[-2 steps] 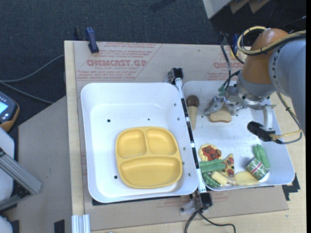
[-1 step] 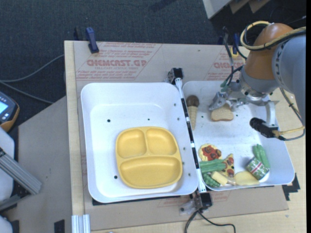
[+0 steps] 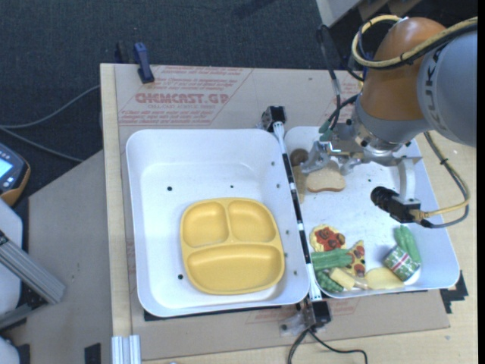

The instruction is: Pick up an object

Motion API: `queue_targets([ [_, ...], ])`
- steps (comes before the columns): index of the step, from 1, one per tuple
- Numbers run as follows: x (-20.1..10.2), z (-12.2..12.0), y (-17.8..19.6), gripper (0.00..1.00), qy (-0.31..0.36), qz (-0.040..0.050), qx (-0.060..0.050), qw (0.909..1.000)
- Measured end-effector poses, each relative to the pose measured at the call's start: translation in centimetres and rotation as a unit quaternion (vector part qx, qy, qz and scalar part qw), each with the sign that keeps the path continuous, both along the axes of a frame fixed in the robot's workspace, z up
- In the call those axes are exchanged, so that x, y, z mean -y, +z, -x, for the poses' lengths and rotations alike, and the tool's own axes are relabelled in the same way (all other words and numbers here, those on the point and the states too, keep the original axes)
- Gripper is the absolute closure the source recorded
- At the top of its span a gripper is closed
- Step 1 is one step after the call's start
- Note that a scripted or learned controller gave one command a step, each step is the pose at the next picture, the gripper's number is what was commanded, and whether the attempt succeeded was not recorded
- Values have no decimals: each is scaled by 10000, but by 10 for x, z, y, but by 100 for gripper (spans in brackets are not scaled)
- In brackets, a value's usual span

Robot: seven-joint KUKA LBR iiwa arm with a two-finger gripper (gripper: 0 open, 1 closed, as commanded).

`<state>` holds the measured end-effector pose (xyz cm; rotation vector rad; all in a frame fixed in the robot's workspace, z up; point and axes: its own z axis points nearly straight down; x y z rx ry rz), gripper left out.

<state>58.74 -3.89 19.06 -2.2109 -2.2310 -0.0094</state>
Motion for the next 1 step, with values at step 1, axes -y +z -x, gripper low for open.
queue_targets([
  [1,-33,61,21,100,-27,8,-45,10000],
])
